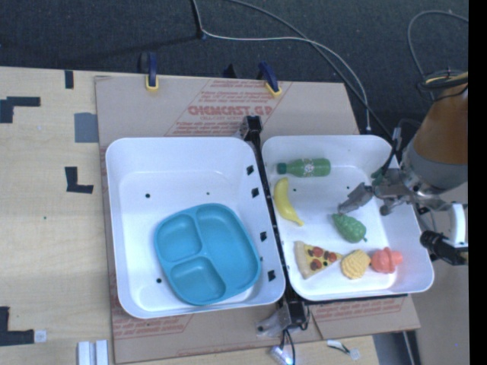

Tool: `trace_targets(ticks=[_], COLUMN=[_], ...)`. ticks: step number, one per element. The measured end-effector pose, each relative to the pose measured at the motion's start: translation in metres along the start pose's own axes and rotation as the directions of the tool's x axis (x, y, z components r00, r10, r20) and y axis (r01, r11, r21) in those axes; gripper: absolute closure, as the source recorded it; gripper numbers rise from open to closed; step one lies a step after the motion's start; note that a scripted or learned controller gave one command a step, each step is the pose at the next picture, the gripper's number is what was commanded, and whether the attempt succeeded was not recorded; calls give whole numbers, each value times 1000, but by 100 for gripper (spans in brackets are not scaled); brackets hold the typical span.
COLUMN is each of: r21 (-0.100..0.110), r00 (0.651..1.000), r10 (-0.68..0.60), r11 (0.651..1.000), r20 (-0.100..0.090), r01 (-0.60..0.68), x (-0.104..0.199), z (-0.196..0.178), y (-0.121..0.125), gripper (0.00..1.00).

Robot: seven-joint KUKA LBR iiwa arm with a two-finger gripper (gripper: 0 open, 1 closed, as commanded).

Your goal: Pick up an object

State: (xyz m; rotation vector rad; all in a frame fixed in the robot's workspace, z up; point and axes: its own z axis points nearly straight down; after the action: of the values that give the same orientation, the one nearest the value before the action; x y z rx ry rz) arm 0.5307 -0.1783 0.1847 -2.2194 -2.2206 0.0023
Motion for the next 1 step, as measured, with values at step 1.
trace_targets(ticks=[1], r21=[4], r00=[1000], r10=[0], r11=[1000], r20=[-1], r01=[0], x=[-26], z=[106], y=[60], gripper=[0])
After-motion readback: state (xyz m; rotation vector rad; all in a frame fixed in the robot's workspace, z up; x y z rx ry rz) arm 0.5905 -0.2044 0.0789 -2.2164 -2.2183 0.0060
